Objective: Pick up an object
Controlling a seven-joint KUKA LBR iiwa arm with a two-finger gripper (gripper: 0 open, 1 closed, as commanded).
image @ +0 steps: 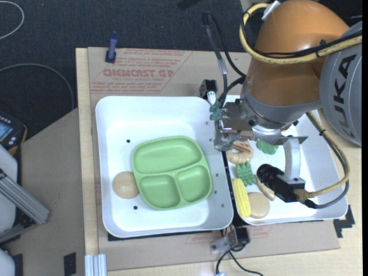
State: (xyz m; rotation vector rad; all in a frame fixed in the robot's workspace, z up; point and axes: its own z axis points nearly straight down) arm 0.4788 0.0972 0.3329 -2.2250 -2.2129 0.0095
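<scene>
My gripper (pixel 232 138) hangs under the big orange wrist, low over the left edge of the right bin (pixel 322 154). Just beneath it lies a tan ridged pastry (pixel 240 152). Toward the front of that bin are a green leafy piece (pixel 246 174), a yellow corn cob (pixel 241 198) and a tan round disc (pixel 260 206). A small green item (pixel 267 148) peeks out beside the wrist. The wrist hides much of the right bin. Nothing shows as held.
The left bin (pixel 109 125) holds a green divided plate (pixel 171 171) and a tan round bun (pixel 124 184) at its left side. A ridge where the two bins meet runs just left of the gripper. Cardboard lies behind the bins.
</scene>
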